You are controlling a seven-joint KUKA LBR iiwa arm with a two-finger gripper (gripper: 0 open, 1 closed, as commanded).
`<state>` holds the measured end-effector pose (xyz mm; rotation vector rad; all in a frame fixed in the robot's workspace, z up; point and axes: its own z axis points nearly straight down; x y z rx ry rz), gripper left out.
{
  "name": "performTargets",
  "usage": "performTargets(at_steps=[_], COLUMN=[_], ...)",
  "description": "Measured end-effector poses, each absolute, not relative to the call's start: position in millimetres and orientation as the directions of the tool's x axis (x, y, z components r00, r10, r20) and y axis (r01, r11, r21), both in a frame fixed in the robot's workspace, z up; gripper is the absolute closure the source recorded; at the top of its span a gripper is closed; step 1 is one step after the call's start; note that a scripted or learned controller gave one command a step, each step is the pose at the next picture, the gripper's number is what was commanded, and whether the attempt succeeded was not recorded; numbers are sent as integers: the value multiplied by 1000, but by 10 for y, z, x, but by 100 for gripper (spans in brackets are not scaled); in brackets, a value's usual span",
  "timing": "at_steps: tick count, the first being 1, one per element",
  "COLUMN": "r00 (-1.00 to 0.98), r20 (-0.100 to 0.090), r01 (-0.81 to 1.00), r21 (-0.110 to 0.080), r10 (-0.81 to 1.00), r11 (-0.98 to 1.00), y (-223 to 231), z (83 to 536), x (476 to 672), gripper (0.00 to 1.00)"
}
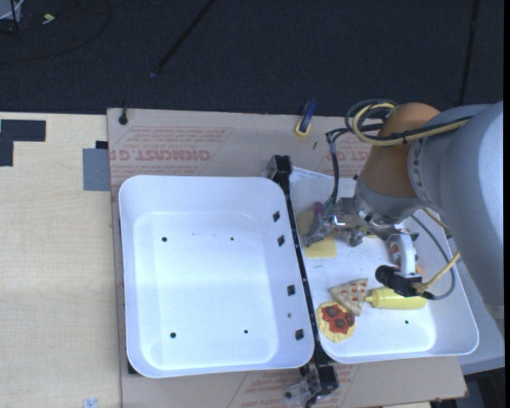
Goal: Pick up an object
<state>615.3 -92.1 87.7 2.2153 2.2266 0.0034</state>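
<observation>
Your gripper (pixel 330 225) sits low in the right bin (pixel 459 334), centre-right of frame, over the yellow block (pixel 321 246); whether its jaws are apart or together cannot be told. Centre squarely on the block and keep off the divider (pixel 291 253) before closing.

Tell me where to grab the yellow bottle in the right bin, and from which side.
Grip the yellow bottle around the middle of its body, coming straight down. It lies flat on its side, running left-right, so close the fingers across its narrow width. Its left end sits close to the waffle wedge, so mid-body is probably safer.
</observation>
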Motion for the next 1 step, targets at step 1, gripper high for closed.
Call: performTargets(at_steps=[1], r00=[-1], r20=[1], r01=[1000], r21=[-2], r10=[1000], r11=[1], y=[-941], z=[874], x=[6441], gripper=[0])
